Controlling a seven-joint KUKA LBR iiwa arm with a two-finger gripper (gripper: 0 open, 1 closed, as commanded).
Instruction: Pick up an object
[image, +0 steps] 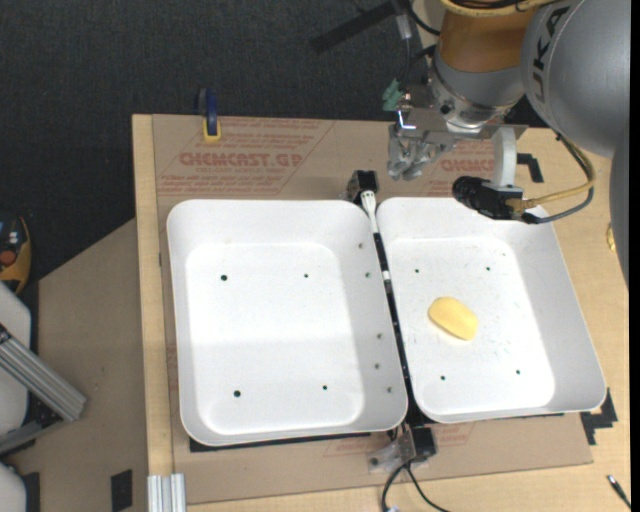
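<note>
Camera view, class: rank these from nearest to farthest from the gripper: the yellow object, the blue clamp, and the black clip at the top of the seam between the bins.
From the gripper:
1. Black clip, just left of it.
2. Yellow object, in the right bin.
3. Blue clamp, far left on the board's edge.
</note>
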